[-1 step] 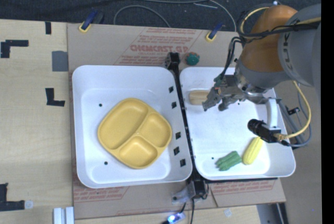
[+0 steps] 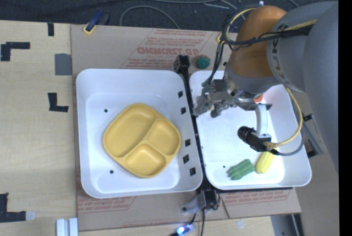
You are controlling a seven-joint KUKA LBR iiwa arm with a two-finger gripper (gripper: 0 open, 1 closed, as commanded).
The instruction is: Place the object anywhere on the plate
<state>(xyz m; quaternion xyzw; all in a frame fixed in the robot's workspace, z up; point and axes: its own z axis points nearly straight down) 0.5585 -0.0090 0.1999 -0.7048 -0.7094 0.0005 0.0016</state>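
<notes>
- Gripper (image 2: 215, 104) is hovering at the frame's centre, over the right bin (image 2: 291, 177); its opening I cannot tell.
- Corn toy (image 2: 264, 162) is lying lower right; descend squarely there, then carry it to the yellow plate (image 2: 142, 140).

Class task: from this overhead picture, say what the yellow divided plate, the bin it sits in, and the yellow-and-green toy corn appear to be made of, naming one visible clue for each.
Yellow plate: probably moulded plastic, matte; even colour, soft rounded dividers.
Left bin: likely thin white plastic, slightly glossy; smooth rounded corners.
Toy corn: seems plastic or rubber; flat saturated colours. It is too small to tell which.
</notes>
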